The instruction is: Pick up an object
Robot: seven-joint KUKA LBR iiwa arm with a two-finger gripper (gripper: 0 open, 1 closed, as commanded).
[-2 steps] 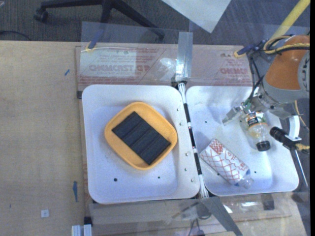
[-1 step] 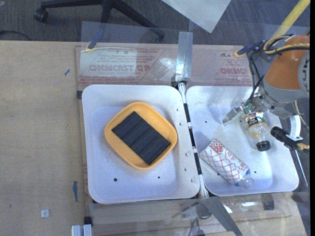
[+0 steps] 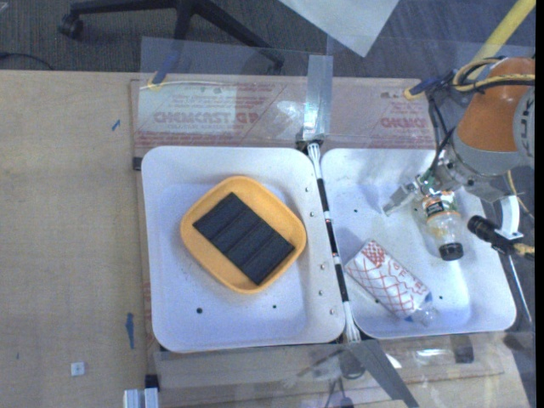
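Note:
My gripper (image 3: pixel 416 192) hangs over the upper middle of the right bin (image 3: pixel 374 168), below the orange band of the arm (image 3: pixel 493 117). A small clear bottle (image 3: pixel 441 226) with a black cap lies right beside and just below it, cap pointing toward the front; whether they touch I cannot tell. A red-and-white patterned packet (image 3: pixel 391 280) lies lower in the same bin, toward its front. In the left bin (image 3: pixel 170 313) a yellow dish (image 3: pixel 202 262) carries a black ridged slab (image 3: pixel 244 238).
A metal divider (image 3: pixel 330 245) separates the two bins. The arm's body and a black-and-white fitting (image 3: pixel 497 228) overhang the right bin's right side. Behind the bins stands a clear taped panel (image 3: pixel 221 113). Bare wooden bench (image 3: pixel 68 228) stretches to the left.

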